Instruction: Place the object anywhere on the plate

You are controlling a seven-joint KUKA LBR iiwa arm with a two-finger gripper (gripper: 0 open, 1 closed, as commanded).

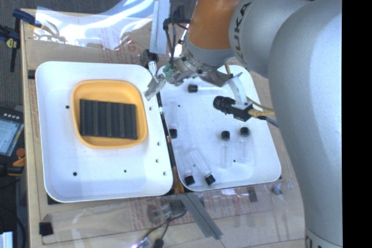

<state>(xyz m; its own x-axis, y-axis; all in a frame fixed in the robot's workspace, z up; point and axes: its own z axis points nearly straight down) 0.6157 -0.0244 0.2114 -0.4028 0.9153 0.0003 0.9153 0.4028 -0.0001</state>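
A yellow plate [106, 89] with a dark ridged centre lies in the left white bin [87, 177]. Several clear vials with black caps are in the right white bin [263, 166]: two lie near its front edge [198, 164] and two stand at mid-right [225, 136]. A small black cap [192, 88] rests near the bin's back. My gripper [156, 79] hangs over the divide between the two bins, at their far end, just right of the plate's back right corner. I see no vial in it.
Crinkled clear plastic sheeting [99, 23] lies behind the left bin. A black cable fitting [229, 106] from the arm hangs over the right bin. Metal strips and wires [192, 215] lie on the bench in front of the bins.
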